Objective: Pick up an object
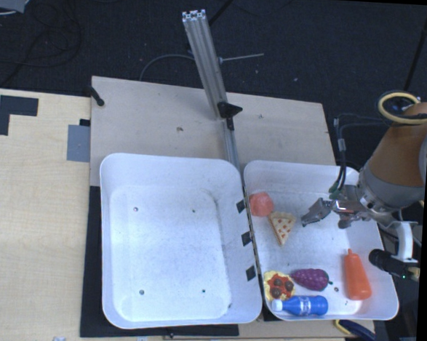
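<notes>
Where the arm reaches in from the right, we see its gripper (332, 213) hanging over the right bin (300, 176) with its two fingers spread apart and nothing between them. Just to its left lies a pizza-slice toy (282, 227), with a pink ball (261, 204) beside that near the bin's left wall. Along the near side we find a small round pizza toy (278, 285), purple grapes (311, 278), a blue bottle (303, 306) and an orange bottle (356, 275); the left bin (118, 174) sits alongside.
</notes>
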